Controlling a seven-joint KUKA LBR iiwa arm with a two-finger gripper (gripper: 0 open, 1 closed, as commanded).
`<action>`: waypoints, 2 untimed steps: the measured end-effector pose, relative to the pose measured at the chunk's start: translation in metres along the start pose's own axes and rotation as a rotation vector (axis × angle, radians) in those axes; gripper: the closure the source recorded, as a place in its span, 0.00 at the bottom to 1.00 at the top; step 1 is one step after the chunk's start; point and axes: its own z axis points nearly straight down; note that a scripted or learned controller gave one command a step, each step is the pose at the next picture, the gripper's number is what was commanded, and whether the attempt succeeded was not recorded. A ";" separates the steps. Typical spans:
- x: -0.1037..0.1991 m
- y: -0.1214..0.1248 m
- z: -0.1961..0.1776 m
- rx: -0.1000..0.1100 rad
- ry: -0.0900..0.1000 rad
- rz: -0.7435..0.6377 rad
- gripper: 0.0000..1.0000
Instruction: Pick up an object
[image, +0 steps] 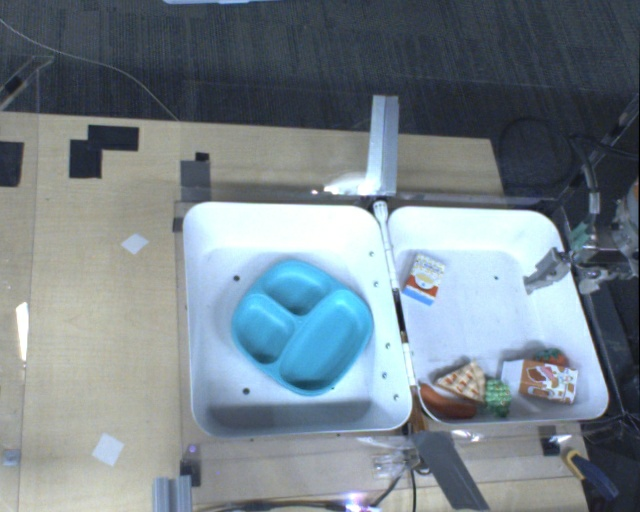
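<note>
At the right bin's (500, 225) right rim I keep the hand (548, 268); whether it is apart or together I cannot tell. Nearest lies the small carton (424, 278), to its left, long axis running near-to-far; other items sit nearer.

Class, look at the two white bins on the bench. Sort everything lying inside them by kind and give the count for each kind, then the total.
Divided blue plates: 1, in the left bin
Small printed cartons: 2, in the right bin
Toy food pieces: 3, pizza slice, sausage, green piece
Total: 6
</note>
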 end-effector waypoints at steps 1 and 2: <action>-0.001 -0.032 0.141 0.002 0.001 -0.031 0.00; -0.030 -0.037 0.139 -0.001 0.000 -0.290 0.00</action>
